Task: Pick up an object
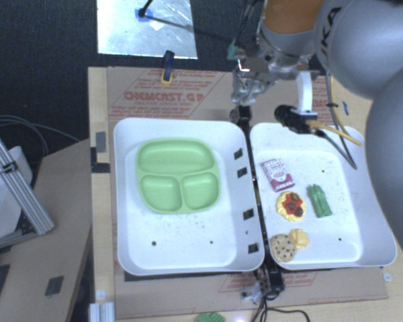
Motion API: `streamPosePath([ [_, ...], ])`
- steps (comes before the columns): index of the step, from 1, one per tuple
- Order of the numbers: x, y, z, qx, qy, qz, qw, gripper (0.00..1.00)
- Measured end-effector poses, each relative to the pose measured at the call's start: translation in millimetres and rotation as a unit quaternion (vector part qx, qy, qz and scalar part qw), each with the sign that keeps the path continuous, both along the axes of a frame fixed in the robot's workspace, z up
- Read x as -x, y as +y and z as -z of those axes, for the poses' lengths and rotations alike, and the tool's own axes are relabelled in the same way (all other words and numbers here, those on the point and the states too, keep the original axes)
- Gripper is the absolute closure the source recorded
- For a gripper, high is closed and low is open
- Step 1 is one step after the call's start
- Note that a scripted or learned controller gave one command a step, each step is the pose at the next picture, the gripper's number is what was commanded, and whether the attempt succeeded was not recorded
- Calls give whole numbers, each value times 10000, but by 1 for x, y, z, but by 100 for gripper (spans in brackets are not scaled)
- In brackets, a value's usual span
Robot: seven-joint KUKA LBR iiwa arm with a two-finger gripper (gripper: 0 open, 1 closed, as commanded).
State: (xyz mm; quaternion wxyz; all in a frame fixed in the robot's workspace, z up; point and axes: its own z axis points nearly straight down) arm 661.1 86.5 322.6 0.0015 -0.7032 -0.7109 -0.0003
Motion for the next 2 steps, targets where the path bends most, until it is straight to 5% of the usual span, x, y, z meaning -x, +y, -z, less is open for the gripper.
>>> streamPosePath([
  [1,14,-91,-137,30,-101,85,9999,100],
  [2,-8,-22,-129,5,-33,7,10000,100],
])
